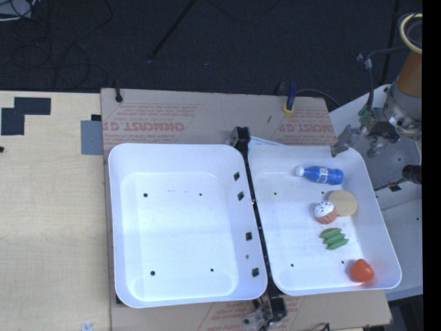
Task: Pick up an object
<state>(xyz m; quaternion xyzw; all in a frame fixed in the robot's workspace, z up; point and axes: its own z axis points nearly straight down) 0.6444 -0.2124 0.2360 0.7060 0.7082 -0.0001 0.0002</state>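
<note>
Two shallow white bins sat side by side on the worktop, on a sheet of printed cardboard. The left bin took up the middle of the frame; the right bin lay just beside it toward the lower right, the two rims meeting along a dark divider strip.

In the right bin, a blue bottle with a white cap lay on its side near the upper edge. Below it, a flat tan disc rested touching a small white and red piece with dark spots on its left. A little lower lay a green pod-like item, and near the bin's lower right corner sat a red-orange tomato-like object. All of these were apart from the arm.

The arm came in at the upper right of the frame, its orange band visible above the wrist. The tool hung just beyond the upper right corner of the right bin, above the rim area and well apart from the bottle. Nothing was between its fingers; whether it was released or clenched I could not tell from where I stood.
</note>
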